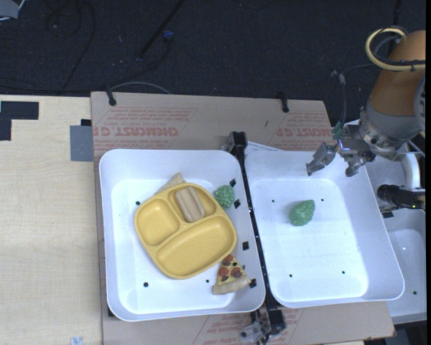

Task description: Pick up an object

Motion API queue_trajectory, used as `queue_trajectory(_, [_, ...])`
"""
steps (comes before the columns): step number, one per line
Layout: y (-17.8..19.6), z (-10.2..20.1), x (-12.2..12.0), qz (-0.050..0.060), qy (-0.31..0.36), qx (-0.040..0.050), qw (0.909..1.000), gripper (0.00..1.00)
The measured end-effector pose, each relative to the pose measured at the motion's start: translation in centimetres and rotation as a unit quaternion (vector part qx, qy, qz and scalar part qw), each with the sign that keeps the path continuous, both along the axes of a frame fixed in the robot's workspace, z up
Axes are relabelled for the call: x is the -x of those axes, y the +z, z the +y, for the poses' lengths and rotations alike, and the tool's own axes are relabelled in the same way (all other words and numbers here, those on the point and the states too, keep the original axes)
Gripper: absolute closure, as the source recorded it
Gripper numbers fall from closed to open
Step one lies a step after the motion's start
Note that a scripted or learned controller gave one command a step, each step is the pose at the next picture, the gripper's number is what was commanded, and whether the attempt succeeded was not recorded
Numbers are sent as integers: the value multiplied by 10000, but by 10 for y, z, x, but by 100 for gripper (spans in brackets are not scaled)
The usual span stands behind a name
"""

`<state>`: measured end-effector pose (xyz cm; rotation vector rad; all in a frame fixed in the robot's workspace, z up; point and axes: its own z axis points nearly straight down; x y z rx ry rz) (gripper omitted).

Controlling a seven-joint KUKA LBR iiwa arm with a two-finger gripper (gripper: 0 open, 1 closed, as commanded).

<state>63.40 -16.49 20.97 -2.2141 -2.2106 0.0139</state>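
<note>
Above the far right corner of the right bin point(388, 264), the gripper point(337, 161) is hanging with its two fingers point(318, 160) spread apart and nothing lying between them. The grey arm point(395, 99), carrying its orange band, is reaching in from the right edge of the camera view. Inside the right bin, a green lumpy object point(302, 212) is lying on the white floor, somewhat toward the far side — well apart from the gripper, below and to its left in the view.

Inside the left bin point(115, 264), a yellow divided tray point(187, 236) is sitting tilted, with a tan bun-like toy point(190, 203) resting in one of its upper compartments. A small green broccoli toy point(225, 195) is lying just beside the tray's upper right edge, near the divider between the bins. A toy pizza slice point(231, 275) is lying at the tray's lower right — whether the two are touching cannot be told. Both bins are resting on a brown cardboard sheet point(201, 124) with red printing.
</note>
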Motion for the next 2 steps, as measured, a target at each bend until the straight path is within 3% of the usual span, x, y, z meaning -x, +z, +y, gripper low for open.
queue_trajectory(1, [8,0,-3,-71,9,14,10000,0])
queue_trajectory(2, [-54,0,2,-43,9,8,10000,0])
